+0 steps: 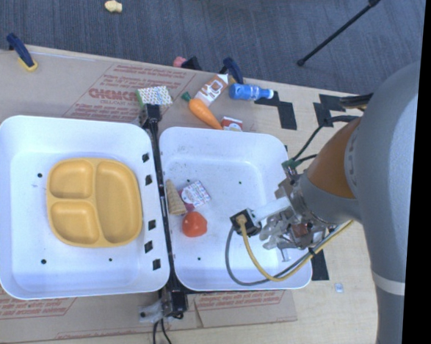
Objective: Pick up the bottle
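Note:
A small blue bottle (247, 93) lies on its side on the cardboard behind the right bin (225, 142). Just left of it lies a white and orange bottle (212, 89) with a label. Both are outside the bins. My gripper (286, 236) hangs low over the right bin's right side, near its front right corner, far from both bottles. Cables and the wrist crowd around it. Nothing shows in its grasp.
In the right bin lie a tan cone (174, 198), a red and white packet (195, 194) and a red round fruit (194, 223). The left bin (15, 190) holds a yellow divided plate (94, 200). A carrot (203, 113), a small red box (232, 122) and a green packet (154, 96) lie behind the bins.

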`<state>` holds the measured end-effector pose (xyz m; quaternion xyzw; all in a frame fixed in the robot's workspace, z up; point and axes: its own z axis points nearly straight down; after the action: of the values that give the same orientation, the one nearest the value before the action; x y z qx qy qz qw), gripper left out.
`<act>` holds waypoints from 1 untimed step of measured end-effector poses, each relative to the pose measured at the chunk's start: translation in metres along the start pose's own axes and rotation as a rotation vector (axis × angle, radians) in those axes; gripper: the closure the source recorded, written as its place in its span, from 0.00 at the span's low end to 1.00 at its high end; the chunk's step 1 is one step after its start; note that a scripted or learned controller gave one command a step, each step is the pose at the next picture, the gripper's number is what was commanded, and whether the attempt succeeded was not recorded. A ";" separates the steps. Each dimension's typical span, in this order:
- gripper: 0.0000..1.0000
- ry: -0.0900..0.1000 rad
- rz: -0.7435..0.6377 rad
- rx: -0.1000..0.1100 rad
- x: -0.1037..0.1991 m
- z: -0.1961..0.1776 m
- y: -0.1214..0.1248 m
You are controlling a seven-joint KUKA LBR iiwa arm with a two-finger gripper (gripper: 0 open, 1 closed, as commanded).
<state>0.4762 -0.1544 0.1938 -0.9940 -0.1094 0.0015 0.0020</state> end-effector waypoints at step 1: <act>1.00 0.000 -0.455 -0.002 0.005 -0.085 -0.023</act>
<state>0.4765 -0.1307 0.2794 -0.9436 -0.3309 0.0010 0.0014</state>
